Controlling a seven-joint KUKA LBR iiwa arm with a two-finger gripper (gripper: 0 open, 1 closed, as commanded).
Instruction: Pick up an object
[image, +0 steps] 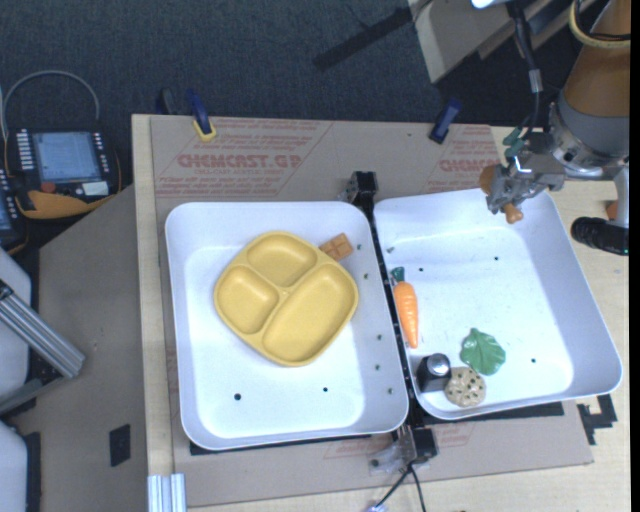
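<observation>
My gripper hangs over the far edge of the right bin, near its back rim. A small orange-brown piece shows between its fingertips, and more of the same colour pokes out on the gripper's left side. Lower in the same bin lie an orange carrot, a green leaf-shaped toy, a round speckled cookie and a small black and silver object. All of these are well away from the gripper, toward the bin's near left corner.
The left bin holds a yellow divided plate with a small brown block at its far right edge. A central divider with clamps separates the bins. The arm's grey and orange wrist rises at top right.
</observation>
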